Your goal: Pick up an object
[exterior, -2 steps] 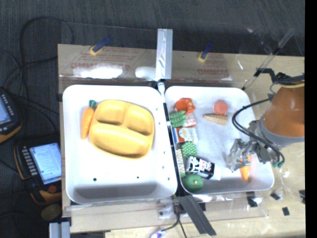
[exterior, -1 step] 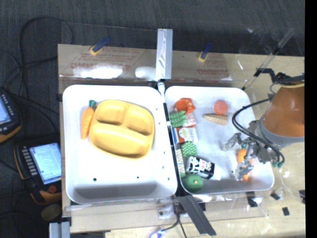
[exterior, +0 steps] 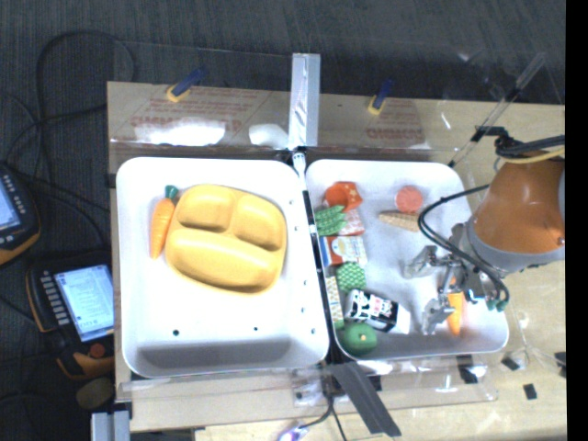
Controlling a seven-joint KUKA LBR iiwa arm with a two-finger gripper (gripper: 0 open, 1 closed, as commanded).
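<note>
My gripper (exterior: 425, 291) hangs low over the right part of the right bin (exterior: 432, 175). Its two metal fingers (exterior: 418, 264) stand apart, open, with bare white bin floor between them. A small orange piece (exterior: 456, 317) lies just right of the lower finger, touching or nearly touching it, not between the fingers. To the left lie a black-and-white carton (exterior: 372, 310), a green round fruit (exterior: 358, 339), a green checked item (exterior: 350, 275), a red-and-white packet (exterior: 347, 245), a red tomato (exterior: 342, 194), a red disc (exterior: 410, 197) and a tan cone (exterior: 400, 219).
The left bin (exterior: 138, 246) holds a yellow divided plate (exterior: 225, 237) and a toy carrot (exterior: 162, 223) at its left. The arm's orange band (exterior: 524, 211) and a black cable (exterior: 441, 211) loop over the right bin's right side. A clear barrier stands behind both bins.
</note>
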